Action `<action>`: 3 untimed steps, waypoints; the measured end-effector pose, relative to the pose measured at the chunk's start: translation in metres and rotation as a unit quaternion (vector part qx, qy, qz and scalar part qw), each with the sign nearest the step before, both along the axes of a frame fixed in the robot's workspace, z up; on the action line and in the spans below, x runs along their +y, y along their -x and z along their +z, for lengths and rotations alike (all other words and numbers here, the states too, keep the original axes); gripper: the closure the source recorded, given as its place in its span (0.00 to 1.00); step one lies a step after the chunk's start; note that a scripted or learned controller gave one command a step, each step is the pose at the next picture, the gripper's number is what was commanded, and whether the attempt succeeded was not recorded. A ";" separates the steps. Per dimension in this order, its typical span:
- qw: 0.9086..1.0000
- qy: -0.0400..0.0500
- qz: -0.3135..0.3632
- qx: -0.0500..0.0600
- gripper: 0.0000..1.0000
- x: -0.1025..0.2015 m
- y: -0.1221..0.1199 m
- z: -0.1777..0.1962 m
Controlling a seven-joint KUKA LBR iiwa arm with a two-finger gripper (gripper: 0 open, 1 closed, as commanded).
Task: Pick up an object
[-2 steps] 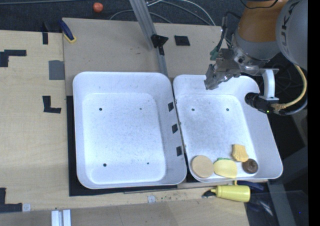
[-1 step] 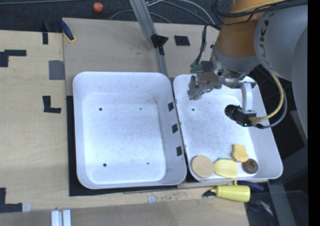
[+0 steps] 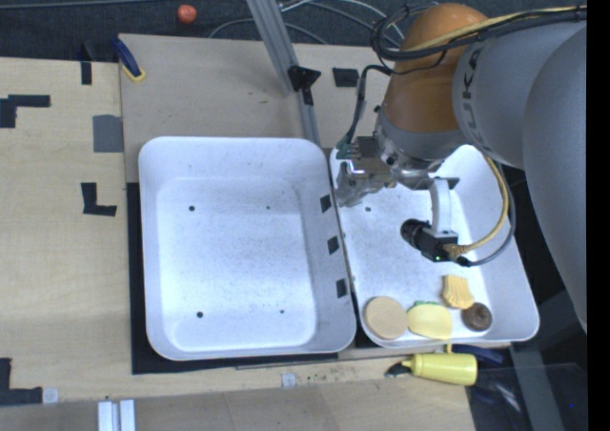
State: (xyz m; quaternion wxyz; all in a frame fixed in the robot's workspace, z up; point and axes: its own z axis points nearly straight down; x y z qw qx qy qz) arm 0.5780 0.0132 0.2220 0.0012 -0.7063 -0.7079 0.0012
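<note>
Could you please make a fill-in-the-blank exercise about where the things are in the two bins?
1. The round tan disc lies in the shallow white bin on the view's ____.
2. The pale yellow rounded object lies between the disc and the small ____ round object.
3. The yellow cylinder-shaped tool lies ____ the bins, on the bench.
4. The claw is over the ____ corner of the right bin, beside the shallow white left bin.

Missing words: right; brown; outside; upper left
</note>
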 end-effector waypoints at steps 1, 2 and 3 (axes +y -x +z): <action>1.000 0.000 -0.001 -0.001 0.00 -0.001 -0.001 0.001; 1.000 0.000 -0.001 -0.001 1.00 -0.001 -0.001 0.011; 1.000 0.000 0.000 0.001 1.00 0.022 0.012 -0.035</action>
